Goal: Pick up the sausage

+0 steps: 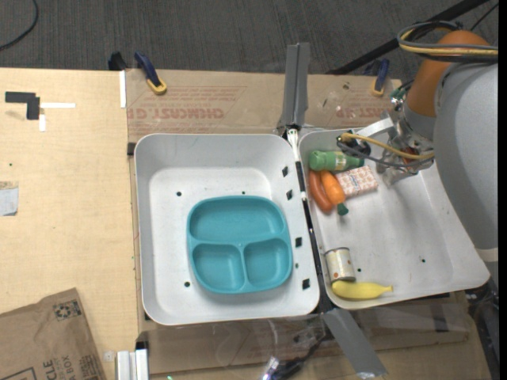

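At the right bin's [444, 236] far edge, your end effector [394, 158] is hovering near the sausage [318, 191]; you cannot tell its state from this slant.

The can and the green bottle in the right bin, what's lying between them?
In the camera view, the carrot and sausage lie between the green bottle and can.

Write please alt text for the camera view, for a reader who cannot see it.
The gripper hangs over the right bin, near a sausage, carrot, green bottle and patterned packet. A can and banana lie nearer. The left bin holds a teal divided plate.
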Robot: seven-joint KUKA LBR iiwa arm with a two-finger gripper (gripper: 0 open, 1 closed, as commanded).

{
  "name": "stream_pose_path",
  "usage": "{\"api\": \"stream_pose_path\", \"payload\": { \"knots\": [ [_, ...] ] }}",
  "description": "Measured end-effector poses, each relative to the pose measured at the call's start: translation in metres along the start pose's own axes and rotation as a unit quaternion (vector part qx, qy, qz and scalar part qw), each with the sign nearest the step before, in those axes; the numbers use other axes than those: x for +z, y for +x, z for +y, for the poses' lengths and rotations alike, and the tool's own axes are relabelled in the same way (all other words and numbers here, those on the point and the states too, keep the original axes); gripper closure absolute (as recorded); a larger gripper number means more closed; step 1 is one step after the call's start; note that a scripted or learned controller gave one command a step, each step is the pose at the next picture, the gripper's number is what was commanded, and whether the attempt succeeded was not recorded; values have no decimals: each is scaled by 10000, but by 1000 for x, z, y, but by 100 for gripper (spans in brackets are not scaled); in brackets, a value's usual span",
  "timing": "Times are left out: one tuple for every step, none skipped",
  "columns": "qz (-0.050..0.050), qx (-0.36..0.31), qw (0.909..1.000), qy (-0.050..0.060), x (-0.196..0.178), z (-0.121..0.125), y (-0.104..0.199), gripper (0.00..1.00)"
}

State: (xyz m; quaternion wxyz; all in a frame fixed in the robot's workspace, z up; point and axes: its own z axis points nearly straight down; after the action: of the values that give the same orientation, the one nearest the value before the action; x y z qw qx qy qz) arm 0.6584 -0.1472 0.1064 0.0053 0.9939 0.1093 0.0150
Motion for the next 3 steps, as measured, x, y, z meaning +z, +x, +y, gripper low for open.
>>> {"api": "stream_pose_path", "payload": {
  "knots": [
    [-4,40,10000,60,0,16,2,0],
    [22,-127,9999,47,-2,44,-2,0],
    [24,53,10000,-23,-3,35,-2,0]
  ]
}}
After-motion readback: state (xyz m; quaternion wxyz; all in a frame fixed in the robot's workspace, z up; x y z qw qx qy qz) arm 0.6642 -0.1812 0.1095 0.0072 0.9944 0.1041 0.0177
